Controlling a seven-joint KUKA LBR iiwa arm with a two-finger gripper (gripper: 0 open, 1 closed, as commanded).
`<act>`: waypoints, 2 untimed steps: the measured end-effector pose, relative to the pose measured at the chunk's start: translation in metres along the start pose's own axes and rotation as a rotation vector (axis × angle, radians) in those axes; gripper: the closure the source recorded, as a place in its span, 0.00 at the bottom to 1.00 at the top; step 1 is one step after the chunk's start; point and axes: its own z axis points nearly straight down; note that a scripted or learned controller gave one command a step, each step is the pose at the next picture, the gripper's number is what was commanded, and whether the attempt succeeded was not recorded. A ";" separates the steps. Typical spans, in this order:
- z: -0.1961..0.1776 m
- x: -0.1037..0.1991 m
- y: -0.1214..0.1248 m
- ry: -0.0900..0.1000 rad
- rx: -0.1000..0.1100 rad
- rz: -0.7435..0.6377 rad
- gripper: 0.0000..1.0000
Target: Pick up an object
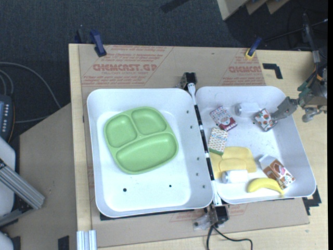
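The left bin (pixel 99 139) holds a green divided plate (pixel 140 138) at its centre. The right bin (pixel 299 139) carries the smaller items: a yellow sponge-like piece (pixel 237 159) near six o'clock, a banana (pixel 264 185) at five, a brown carton (pixel 278 172) just above it, a patterned packet (pixel 218 139) at nine, and a red-and-white packet (pixel 223 118) at eleven. At two o'clock the gripper (pixel 276 114) is clamped on a small red-and-white object (pixel 264 120).

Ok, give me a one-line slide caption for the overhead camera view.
Green divided plate in the left bin; gripper beside a small red-and-white packet in the cluttered right bin.
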 end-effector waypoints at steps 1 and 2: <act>0.126 0.037 -0.041 0.001 0.002 0.000 0.00; 0.198 0.072 -0.002 0.001 -0.001 -0.001 0.00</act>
